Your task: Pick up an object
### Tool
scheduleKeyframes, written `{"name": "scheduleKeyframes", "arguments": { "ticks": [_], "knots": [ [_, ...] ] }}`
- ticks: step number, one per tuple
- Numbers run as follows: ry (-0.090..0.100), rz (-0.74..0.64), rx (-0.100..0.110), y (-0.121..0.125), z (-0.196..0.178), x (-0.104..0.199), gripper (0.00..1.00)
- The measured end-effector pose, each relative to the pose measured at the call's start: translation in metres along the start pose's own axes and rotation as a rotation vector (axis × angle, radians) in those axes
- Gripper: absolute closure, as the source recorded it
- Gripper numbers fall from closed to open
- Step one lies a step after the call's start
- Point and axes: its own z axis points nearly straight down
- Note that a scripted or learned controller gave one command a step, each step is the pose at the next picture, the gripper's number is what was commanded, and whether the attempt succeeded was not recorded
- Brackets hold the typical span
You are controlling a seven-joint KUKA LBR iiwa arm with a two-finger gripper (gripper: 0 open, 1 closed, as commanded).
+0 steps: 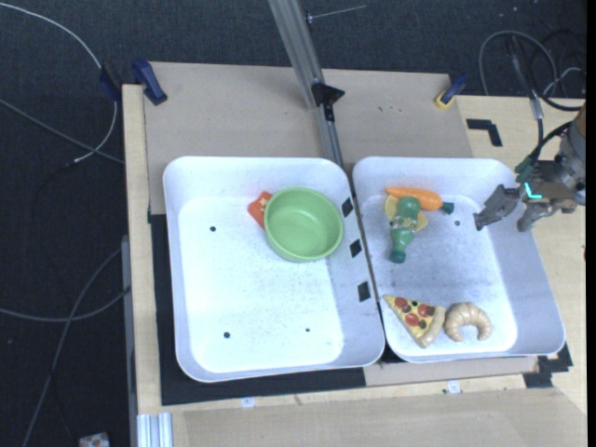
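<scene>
Dark gripper (pixel 510 214) hangs with fingers spread, it seems, and empty over the right bin (pixel 531 287) edge, so it should go down straight on the green bottle (pixel 402 231) lying beside the carrot (pixel 415 196).

Orange item (pixel 259 208) mostly hidden behind green bowl (pixel 303 223); arm (pixel 575 161) cut off at right edge.

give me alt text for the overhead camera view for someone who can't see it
A gripper hovers open over the right bin's right edge, holding nothing. That bin holds a carrot, green bottle, pizza slice and croissant; the left bin holds a green bowl.
</scene>
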Motion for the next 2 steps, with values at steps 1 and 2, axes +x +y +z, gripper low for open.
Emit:
{"name": "scheduleKeyframes", "arguments": {
  "ticks": [1, 2],
  "knots": [
    [-0.001, 0.0, -0.004, 0.001, -0.002, 0.0, 0.0],
    [0.002, 0.001, 0.005, 0.0, 0.042, 0.004, 0.0]
  ]
}}
